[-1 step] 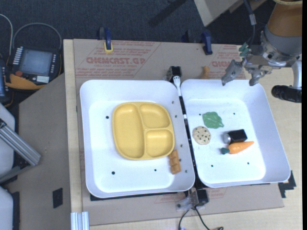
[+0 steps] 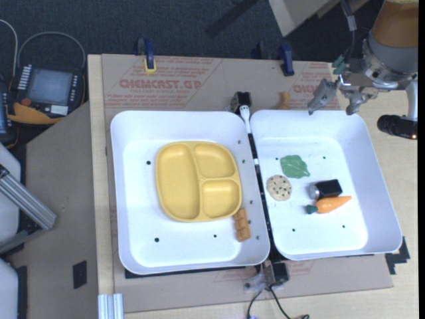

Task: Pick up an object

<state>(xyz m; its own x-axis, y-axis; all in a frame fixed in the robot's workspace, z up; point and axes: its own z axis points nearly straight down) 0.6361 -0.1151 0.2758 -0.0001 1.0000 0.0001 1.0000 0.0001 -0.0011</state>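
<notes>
Our hand (image 2: 334,98) hangs open and empty above the right bin's (image 2: 378,178) far edge; the carrot (image 2: 330,205) lies nearward, long axis running across the bin.

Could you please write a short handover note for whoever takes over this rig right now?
Gripper: open, holding nothing, raised over the back edge of the right bin.
Right bin holds a green leaf-shaped piece, a cookie, a small black object and a toy carrot lying against the black object's front.
Left bin holds a yellow divided plate and a small brown piece by the plate's front right corner.
Done: nothing picked up yet.
Left: choose an object, descend, grasp, lift.
</notes>
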